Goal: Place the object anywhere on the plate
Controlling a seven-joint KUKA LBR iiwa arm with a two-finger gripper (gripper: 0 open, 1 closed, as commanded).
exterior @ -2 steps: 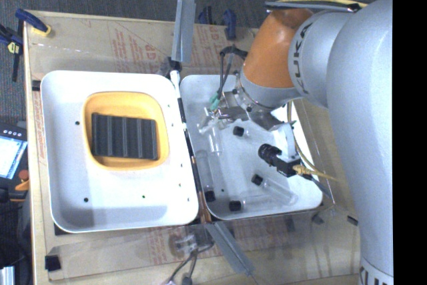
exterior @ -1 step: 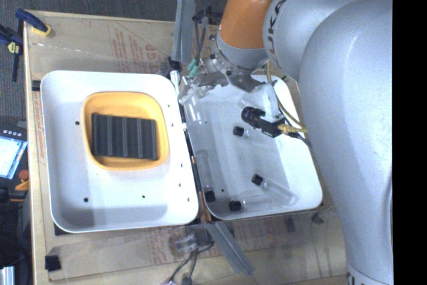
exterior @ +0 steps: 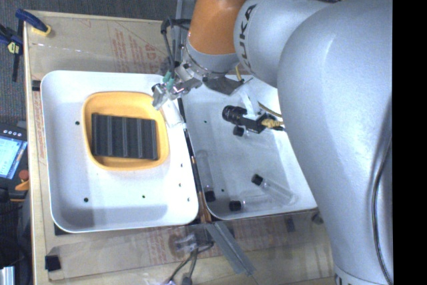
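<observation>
My gripper (exterior: 167, 91) is clamped on a clear plastic tube (exterior: 172, 110), hanging just beneath it at the yellow plate's (exterior: 100, 103) near edge. Light, slick, probably rigid; I judge a mid-body hold safest.

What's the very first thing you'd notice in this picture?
The huge grey robot arm with its orange band fills the right side, hanging over the right bin. Next, the yellow plate with dark ridges sits in the left bin; the end effector hovers by its top right corner.
</observation>
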